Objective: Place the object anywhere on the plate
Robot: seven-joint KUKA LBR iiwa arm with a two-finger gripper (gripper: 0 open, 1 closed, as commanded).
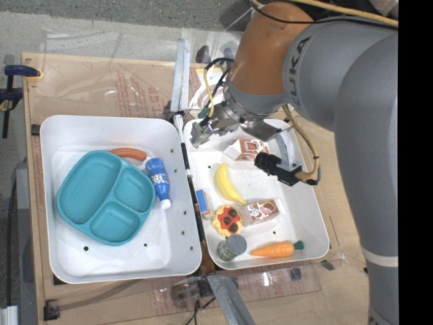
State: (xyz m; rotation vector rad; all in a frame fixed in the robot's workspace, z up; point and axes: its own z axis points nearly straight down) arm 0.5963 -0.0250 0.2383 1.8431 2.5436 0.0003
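A teal divided plate (105, 196) lies in the left bin (54, 137). An orange sausage (128, 154) rests just behind the plate, and a blue bottle (157, 180) lies against its right rim. My gripper (201, 131) hangs over the back left corner of the right bin (312, 212), close to the divider between the bins. The wrist hides what lies beneath the gripper. A yellow banana (229, 183) lies a little in front of the gripper.
The right bin also holds a brown and white carton (247, 147), a second carton (262, 212), a red and yellow toy (228, 219), a grey can (233, 247), a carrot (274, 250) and a small blue piece (201, 202). The arm covers the bin's back right.
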